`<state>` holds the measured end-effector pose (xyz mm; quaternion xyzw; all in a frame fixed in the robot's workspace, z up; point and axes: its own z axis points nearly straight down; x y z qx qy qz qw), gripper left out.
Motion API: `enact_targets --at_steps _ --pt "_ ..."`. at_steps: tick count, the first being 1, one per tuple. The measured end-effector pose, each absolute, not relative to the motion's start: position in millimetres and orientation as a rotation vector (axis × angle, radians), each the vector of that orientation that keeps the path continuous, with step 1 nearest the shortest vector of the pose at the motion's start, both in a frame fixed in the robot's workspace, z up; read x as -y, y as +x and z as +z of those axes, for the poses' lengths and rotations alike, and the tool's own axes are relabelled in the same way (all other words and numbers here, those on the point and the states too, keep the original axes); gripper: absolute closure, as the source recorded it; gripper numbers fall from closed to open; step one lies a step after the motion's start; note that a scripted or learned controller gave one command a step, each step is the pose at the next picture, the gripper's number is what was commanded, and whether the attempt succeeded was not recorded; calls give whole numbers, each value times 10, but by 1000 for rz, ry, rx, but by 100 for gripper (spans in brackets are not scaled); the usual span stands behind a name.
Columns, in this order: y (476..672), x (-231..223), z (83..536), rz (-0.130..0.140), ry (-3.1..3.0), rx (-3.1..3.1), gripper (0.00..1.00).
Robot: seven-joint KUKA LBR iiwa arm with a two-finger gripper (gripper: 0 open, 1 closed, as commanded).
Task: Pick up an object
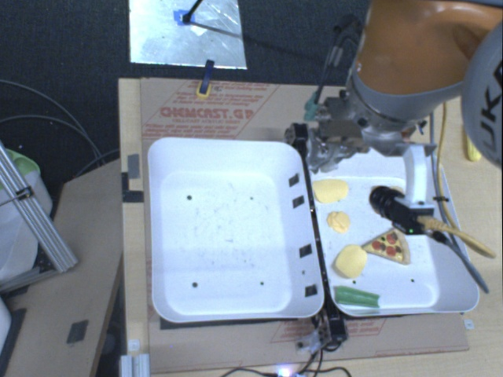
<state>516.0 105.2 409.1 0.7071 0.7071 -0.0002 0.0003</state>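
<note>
The right white bin (pixel 440 289) holds several small items. A pale yellow piece (pixel 331 189) lies near its far left corner, with a smaller yellow lump (pixel 339 221) just in front of it and a rounder yellow piece (pixel 350 261) further forward. A toy pizza slice (pixel 387 246) lies mid-bin and a green pod (pixel 357 295) rests by the front wall. My gripper (pixel 323 159) hangs over the bin's far left corner, just behind the pale yellow piece, under the grey wrist and orange band. Nothing can be seen held in it.
The left white bin (pixel 228 226) sits beside the right one, their walls joined by black clips (pixel 299 203). Both rest on a cardboard sheet (pixel 208 110). A shiny metal plate (pixel 187 20) lies at the back. An aluminium frame (pixel 31 218) stands at the left.
</note>
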Motion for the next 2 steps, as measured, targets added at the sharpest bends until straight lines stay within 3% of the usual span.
enact_targets --at_steps 1,2 --pt "5289 -865 3685 -3 2223 -2220 100" --pt "5085 -1443 3954 8 2210 -2232 100"
